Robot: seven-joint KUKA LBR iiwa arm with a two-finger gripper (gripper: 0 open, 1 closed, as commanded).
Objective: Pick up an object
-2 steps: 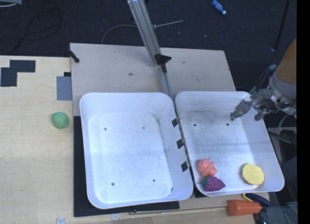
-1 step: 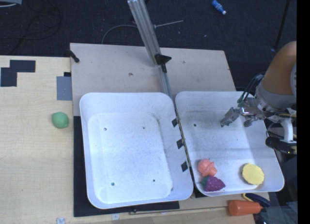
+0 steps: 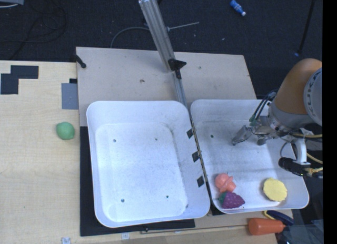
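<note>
Three small objects lie near the front edge of the right bin [image 3: 226, 114]: a pink-orange toy [image 3: 225, 182], a purple grape-like bunch [image 3: 231, 200] just in front of it, and a yellow round piece [image 3: 275, 189] toward the right. My gripper [image 3: 249, 138] hangs over the middle of the right bin, behind these objects and well apart from them. Its two fingers are spread, one pointing left and one down, with nothing between them. The arm's orange band [image 3: 295, 85] sits above it at the right.
The left bin [image 3: 100, 116] lies beside the right one, with black clips along the shared rim. A green ball [image 3: 65, 130] rests on the wooden bench left of the bins. An orange object [image 3: 265, 226] lies in front of the right bin. A metal rail [image 3: 160, 32] slants behind.
</note>
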